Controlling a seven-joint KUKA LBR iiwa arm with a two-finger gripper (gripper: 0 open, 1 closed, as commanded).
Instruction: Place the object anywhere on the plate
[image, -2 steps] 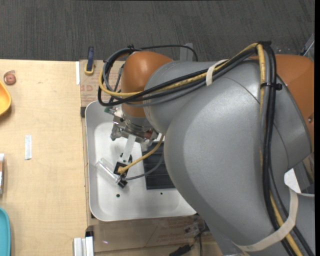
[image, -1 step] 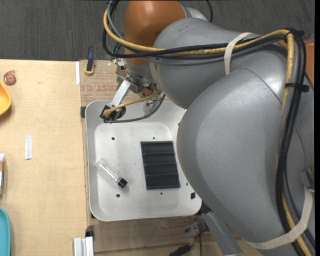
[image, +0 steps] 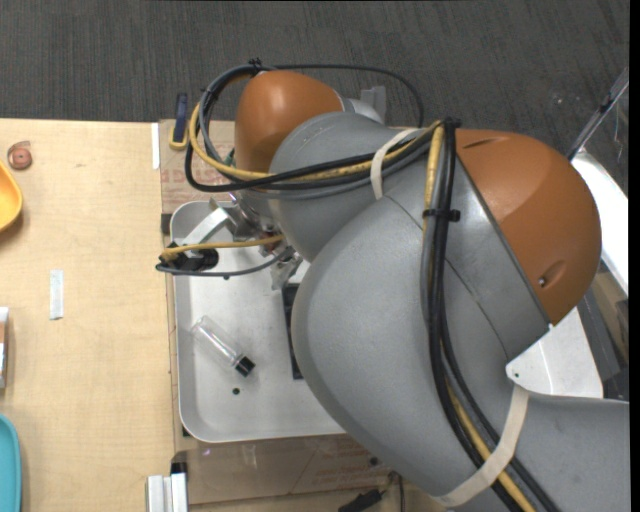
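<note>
A clear plastic vial with a black cap lies flat on the floor of the white bin, towards its left front. The grey arm with its orange joints covers most of the bin from the right. Under the arm's bulk, over the bin's back half, a small part of the gripper pokes out; it is up and to the right of the vial and apart from it. A small dark speck lies just in front of the vial.
A black-tipped cable bundle juts left over the bin's left wall. The wooden bench lies to the left, bearing a yellow item, a pink disc, a white strip and a teal item.
</note>
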